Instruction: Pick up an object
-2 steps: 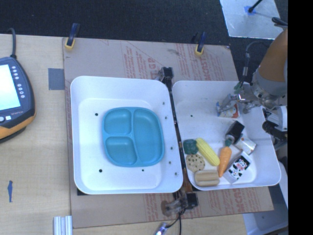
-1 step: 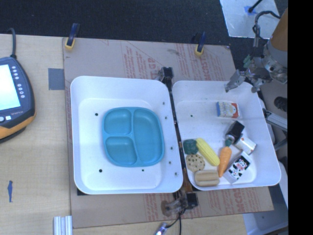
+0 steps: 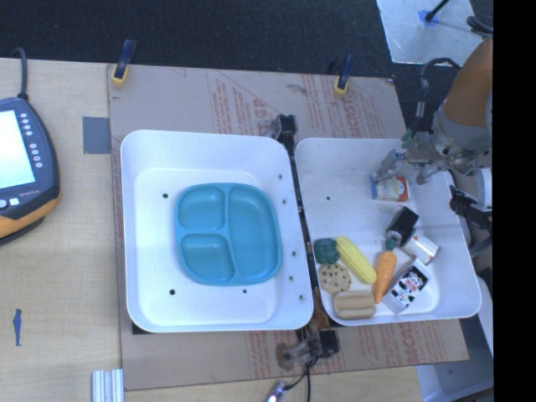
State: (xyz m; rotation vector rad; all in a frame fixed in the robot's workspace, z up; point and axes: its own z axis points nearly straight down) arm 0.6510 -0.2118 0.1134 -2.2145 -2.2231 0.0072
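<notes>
Camera view: the gripper (image 3: 400, 162) hangs at about two o'clock in the right bin (image 3: 335, 162), directly over a small white carton (image 3: 392, 190) that appears to touch it; whether its jaws are spread or closed cannot be told. The other items, among them a corn cob (image 3: 355, 260) and a carrot (image 3: 383, 275), cluster toward five o'clock.

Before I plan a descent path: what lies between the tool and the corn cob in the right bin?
In the camera view, a small white carton sits just under the tool; between it and the corn cob the bin floor is bare.
</notes>
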